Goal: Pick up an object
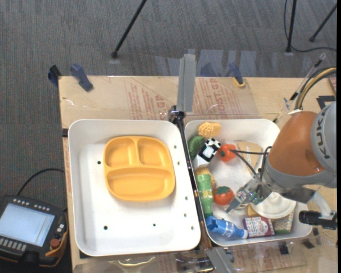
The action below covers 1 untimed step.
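Note:
The right bin (234, 121) holds several toy foods. A red tomato (223, 194) lies near its middle, beside a green bottle (204, 187). My gripper (241, 199) is down in this bin, just right of that tomato and close to touching it. Nothing shows held in it. A second red tomato (228, 152) lies further back. A blue bottle (224, 227) and a pink carton (258, 226) rest along the front wall. A white cup (274, 206) sits partly under my wrist.
A corn cob (209, 129), a green cucumber (194, 146) and a black-and-white cube (211, 149) crowd the right bin's back left corner. The left bin (131, 229) holds a yellow divided plate (140, 168). A teach pendant (23, 226) lies on the floor at lower left.

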{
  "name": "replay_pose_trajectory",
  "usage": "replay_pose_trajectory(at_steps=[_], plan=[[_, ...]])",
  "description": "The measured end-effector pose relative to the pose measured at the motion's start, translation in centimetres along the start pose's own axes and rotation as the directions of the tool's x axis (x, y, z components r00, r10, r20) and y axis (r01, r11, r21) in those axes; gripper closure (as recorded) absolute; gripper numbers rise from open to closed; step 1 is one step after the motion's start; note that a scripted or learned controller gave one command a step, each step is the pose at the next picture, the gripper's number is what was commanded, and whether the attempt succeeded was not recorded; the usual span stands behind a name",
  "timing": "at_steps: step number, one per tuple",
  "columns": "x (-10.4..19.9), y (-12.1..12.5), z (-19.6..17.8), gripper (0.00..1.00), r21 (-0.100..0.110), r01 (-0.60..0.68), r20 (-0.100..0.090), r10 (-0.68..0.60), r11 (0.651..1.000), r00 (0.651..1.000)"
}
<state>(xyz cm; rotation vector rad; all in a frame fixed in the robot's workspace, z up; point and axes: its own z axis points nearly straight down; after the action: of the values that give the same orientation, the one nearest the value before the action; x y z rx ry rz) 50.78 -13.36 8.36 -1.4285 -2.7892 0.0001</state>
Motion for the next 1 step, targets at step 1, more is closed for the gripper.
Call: replay_pose_trajectory(at_steps=[1], plan=[[2.42, 3.42, -0.03, 0.0, 0.002, -0.001, 0.003, 0.001, 1.0, 1.0]])
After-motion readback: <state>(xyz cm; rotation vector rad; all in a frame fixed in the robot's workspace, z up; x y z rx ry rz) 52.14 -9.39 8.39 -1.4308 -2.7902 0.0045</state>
